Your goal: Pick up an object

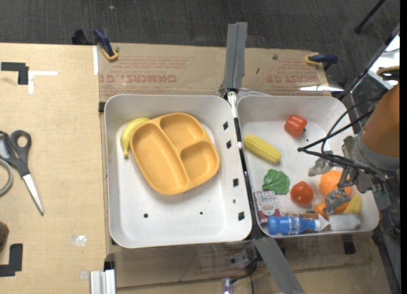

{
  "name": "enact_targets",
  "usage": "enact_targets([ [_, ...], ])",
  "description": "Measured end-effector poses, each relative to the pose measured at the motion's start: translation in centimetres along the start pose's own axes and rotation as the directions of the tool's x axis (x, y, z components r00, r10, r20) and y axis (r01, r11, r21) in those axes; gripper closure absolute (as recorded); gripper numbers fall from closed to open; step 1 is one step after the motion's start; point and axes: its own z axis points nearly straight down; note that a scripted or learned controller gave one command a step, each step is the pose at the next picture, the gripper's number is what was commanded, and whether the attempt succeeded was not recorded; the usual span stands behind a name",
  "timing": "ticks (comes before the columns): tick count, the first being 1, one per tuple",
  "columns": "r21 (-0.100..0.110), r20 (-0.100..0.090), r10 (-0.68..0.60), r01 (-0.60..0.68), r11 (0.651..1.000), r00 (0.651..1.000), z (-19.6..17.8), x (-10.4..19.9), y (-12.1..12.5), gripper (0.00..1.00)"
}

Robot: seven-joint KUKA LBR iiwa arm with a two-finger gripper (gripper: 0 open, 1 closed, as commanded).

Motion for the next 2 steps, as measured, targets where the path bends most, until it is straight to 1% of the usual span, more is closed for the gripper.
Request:
enact_targets([
  [1,-0.004,-0.018,0.13,-0.13,0.992,0.991,2.0,-7.9,2.6,0.0],
  [2,-0.005,-0.015,0.085,-0.086,0.996,0.996,2.0,-16.2,6.1,0.0],
])
